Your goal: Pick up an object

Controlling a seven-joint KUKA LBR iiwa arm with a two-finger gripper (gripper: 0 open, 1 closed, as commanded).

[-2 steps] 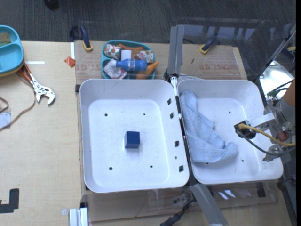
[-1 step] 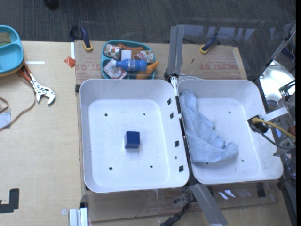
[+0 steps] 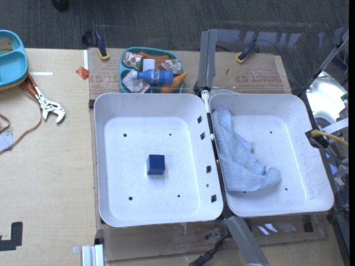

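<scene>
A small dark blue cube (image 3: 156, 164) rests on the floor of the left white bin (image 3: 105, 165), slightly below its middle and apart from the walls. A crumpled light blue-grey cloth (image 3: 238, 155) lies in the right white bin (image 3: 299, 165). It stretches from the bin's upper left corner down along the left wall toward the lower middle.
A teal tray (image 3: 151, 71) with several small items sits just behind the left bin. A wrench (image 3: 49, 107) and a blue dish (image 3: 11, 57) lie on the wooden bench to the left. Orange clamps (image 3: 244, 53) hold the board behind the bins. Shiny metal hardware (image 3: 324, 101) stands by the right bin's right rim.
</scene>
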